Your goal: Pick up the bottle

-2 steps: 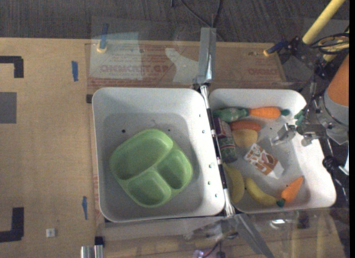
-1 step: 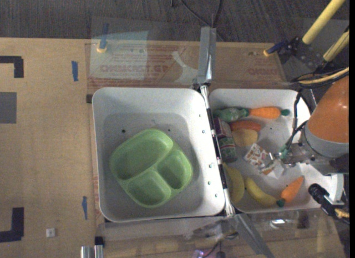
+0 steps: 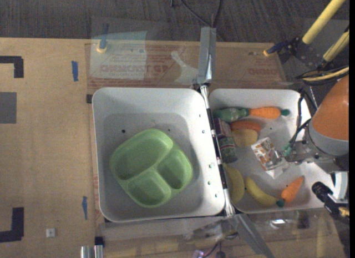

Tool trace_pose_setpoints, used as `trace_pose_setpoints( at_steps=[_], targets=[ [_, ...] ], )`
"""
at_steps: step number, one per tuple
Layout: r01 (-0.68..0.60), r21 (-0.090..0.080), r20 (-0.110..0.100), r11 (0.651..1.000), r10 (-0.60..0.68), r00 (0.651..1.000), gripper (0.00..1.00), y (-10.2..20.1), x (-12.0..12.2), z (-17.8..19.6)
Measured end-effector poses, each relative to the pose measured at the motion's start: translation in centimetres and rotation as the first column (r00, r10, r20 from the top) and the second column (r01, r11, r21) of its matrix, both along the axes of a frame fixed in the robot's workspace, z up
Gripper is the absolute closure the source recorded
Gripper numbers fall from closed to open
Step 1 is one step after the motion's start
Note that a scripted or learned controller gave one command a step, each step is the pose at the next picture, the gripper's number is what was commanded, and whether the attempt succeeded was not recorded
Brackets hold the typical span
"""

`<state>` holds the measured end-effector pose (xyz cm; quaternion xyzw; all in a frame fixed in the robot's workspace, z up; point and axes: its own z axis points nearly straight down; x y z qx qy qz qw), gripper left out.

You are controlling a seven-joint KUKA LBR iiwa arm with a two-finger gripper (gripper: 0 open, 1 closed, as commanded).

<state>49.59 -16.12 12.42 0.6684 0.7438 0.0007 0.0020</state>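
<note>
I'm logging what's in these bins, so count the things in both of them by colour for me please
Green: 2, the divided plate and the bottle
Orange: 2, the carrots
Yellow: 2, the bananas
Dark: 1, the can
White: 1, the printed packet
Orange-and-tan: 1, unclear item
Total: 9

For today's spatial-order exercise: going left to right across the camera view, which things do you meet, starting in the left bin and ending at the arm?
Green divided plate → green bottle → small printed packet → lower carrot → the arm's orange band.
</note>
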Motion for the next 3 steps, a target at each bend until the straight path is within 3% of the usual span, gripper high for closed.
trace_pose_setpoints(
  at_steps=[1, 2, 3],
  targets=[
    [0.032, 0.001, -0.003, 0.999, -0.032, 0.999, 1.00, 7.8, 1.8, 14.8],
    [0.475, 0.000, -0.004, 0.880, -0.475, 0.880, 1.00, 12.6, 2.9, 17.6],
    [0.512, 0.000, -0.005, 0.859, -0.512, 0.859, 1.00, 19.3, 3.1, 29.0]
  ],
)
